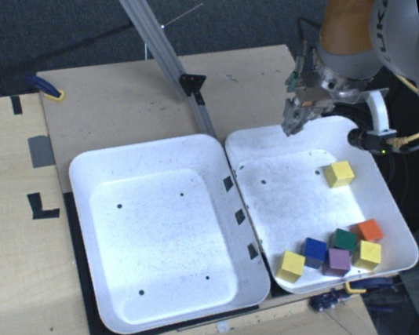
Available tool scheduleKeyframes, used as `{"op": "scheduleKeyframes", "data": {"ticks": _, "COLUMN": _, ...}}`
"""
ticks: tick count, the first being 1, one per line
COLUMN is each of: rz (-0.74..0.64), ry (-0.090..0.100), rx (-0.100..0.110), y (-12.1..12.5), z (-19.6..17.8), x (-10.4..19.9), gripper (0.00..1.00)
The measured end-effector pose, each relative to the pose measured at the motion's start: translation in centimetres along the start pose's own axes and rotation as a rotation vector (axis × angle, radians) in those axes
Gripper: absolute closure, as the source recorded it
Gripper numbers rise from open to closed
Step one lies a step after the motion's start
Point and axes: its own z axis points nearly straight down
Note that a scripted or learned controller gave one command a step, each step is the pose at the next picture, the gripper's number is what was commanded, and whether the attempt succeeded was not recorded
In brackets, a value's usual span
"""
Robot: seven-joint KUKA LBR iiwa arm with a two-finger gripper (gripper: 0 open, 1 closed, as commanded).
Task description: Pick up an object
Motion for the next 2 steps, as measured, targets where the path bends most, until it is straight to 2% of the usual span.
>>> {"op": "scheduleKeyframes", "data": {"ticks": 1, "rz": -0.001, "ry": 0.001, "rx": -0.001, "y": -1.7, "z": -0.7, "x": 5.3, "gripper": 1.0}}
{"op": "scheduleKeyframes", "data": {"ticks": 2, "rz": -0.003, "ry": 0.001, "rx": -0.001, "y": -2.0, "z": -0.9, "x": 10.9, "gripper": 1.0}}
